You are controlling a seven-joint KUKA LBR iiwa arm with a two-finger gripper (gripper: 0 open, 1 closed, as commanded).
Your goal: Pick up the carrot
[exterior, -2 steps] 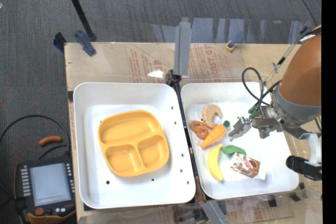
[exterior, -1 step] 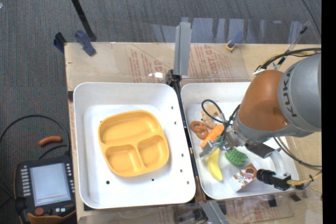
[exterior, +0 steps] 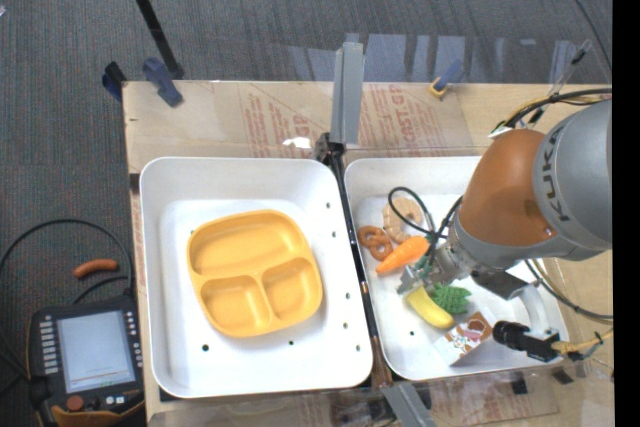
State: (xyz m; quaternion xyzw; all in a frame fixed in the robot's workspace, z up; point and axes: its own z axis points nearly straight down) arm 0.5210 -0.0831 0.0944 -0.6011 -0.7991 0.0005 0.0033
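The grey arm (exterior: 560, 185) with its orange band is reaching in from the right over the right bin (exterior: 400, 365), and its gripper (exterior: 425, 267) is hanging low among the toy food there. The carrot (exterior: 401, 255) is lying tilted in the left part of the right bin, its thick end pointing toward the divider between the bins and its upper end meeting the gripper. Whether the fingers are open, closed or gripping the carrot cannot be told, because the wrist is covering them. A pretzel (exterior: 375, 240) is sitting just beside the carrot on its left, and a pale piece of food (exterior: 405, 215) is lying just above it. A banana (exterior: 430, 308) is resting below the gripper, with a green leafy piece (exterior: 452, 296) touching its upper right side. A small printed packet (exterior: 467, 335) is lying near the bin's lower edge. In the left bin (exterior: 160, 215), a yellow divided tray (exterior: 255, 272) is sitting flat in the middle. Both bins are standing side by side on the bench (exterior: 250, 115).
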